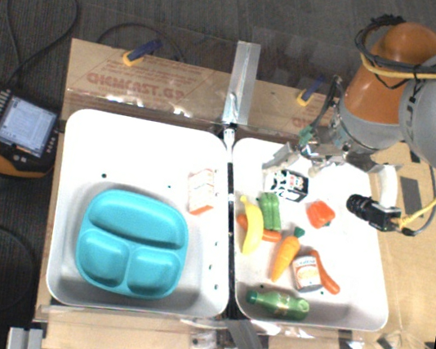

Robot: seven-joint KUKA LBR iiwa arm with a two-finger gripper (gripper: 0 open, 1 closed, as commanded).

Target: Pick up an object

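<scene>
Over the far part of the right bin (380, 271): the gripper (308, 158), fingers spread apart, nothing between them. Just beneath: a small black-and-white carton (289, 185), apparently not touched, though hard to judge from this angle. Nearby in the same bin: yellow banana (250, 225), green vegetable (270, 211), orange carrot (285, 256), red-orange pepper (320, 214), a small jar (307, 273), and a green bottle (277, 303) lying near the front wall. In the left bin (125, 133): a turquoise divided tray (133, 243) and a small orange-and-white box (202, 191)
</scene>
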